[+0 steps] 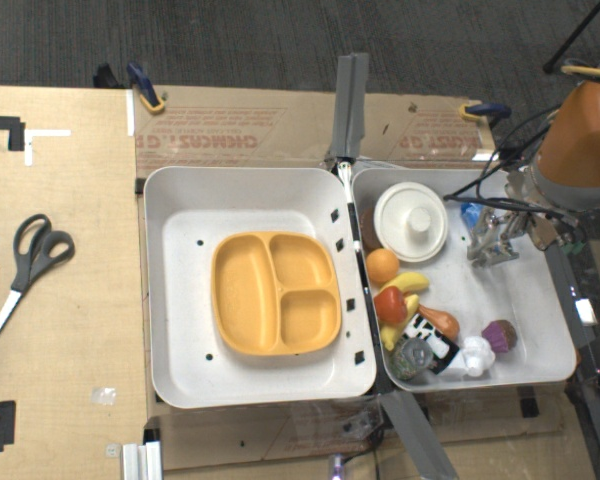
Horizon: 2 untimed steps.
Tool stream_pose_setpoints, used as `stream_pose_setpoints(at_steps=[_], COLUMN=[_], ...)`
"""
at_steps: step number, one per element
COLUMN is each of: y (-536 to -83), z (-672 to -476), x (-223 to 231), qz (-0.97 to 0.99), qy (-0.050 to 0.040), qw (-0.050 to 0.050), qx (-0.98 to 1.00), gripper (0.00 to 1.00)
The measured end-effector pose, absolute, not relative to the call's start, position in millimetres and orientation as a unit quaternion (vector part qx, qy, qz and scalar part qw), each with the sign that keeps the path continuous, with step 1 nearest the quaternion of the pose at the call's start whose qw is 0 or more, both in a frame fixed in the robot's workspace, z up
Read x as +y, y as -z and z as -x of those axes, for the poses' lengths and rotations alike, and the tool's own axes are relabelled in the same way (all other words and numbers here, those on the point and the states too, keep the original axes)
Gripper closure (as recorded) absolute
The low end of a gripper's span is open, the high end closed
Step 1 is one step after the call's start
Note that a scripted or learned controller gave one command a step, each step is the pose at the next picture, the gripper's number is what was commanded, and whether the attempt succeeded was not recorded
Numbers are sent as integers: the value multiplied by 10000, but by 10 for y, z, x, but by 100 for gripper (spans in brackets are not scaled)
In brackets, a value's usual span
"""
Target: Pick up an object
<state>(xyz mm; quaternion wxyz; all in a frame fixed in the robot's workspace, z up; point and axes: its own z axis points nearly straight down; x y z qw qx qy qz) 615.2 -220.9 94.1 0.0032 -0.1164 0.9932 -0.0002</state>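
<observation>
Plywood bench, two white bins, and the gripper hangs over bare floor in the right bin; open or closed, I cannot tell. Targets sit apart to its left: white bowl, orange, purple piece. Best bet: shift over one isolated item, descend straight, centred. That front-left cluster overlaps, hard to separate. Yellow divided plate fills the left bin.
</observation>
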Motion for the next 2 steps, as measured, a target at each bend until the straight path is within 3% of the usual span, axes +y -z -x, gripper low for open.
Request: stream_pose_setpoints(at_steps=[2], y=[-952], z=[-6353], x=[-2218], qz=[1088], qy=[13], qw=[47], qx=[9941], gripper=[0])
